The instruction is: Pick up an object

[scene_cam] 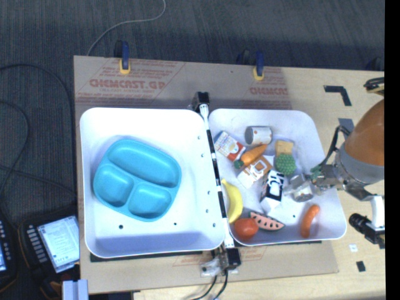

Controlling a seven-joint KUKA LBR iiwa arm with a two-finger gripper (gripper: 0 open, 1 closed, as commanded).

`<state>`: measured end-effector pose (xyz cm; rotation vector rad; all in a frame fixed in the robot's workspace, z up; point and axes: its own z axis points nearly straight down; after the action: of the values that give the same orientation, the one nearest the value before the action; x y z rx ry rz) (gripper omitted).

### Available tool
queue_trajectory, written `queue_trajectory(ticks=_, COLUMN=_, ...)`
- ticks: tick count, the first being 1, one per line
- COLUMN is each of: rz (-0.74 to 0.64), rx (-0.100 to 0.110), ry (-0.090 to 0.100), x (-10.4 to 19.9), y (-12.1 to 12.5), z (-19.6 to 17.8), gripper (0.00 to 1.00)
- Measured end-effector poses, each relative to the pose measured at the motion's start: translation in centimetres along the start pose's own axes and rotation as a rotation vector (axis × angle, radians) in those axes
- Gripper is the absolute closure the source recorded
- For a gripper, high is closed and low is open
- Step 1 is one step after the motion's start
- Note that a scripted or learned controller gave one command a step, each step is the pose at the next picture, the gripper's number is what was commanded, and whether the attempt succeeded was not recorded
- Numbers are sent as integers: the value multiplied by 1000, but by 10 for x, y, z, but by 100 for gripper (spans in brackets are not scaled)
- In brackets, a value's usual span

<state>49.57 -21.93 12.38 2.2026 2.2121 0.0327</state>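
Observation:
The right bin point(325, 144) holds several toy foods: a grey can point(259, 134), a carrot point(253, 154), a red and white carton point(226, 145), a tan cracker point(284, 147), a green bumpy piece point(285, 164), a black and white carton point(272, 188), a banana point(234, 200), a red tomato point(245, 229), a watermelon slice point(267, 222) and an orange sausage point(309, 220). My gripper point(299, 188) is low inside this bin near its right wall. It sits just right of the black and white carton and above the sausage. Nothing is visibly held.
The left bin point(94, 124) holds a blue divided plate point(137, 179). A white box with orange print point(255, 170) lies mid-bin beside the carrot. The arm's orange band point(374, 136) overhangs the right bin's right rim. Clamps and cables lie beyond the board.

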Motion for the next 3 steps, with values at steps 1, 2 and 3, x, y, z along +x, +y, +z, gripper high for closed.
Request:
queue_trajectory(ticks=1, rz=6, rx=20, ry=-8, x=46, y=-10, z=35, gripper=0)
queue_trajectory(ticks=2, rz=6, rx=16, ry=-9, x=46, y=-8, z=24, gripper=100)
queue_trajectory(ticks=3, rz=3, rx=18, ry=-3, x=113, y=77, z=36, gripper=100)
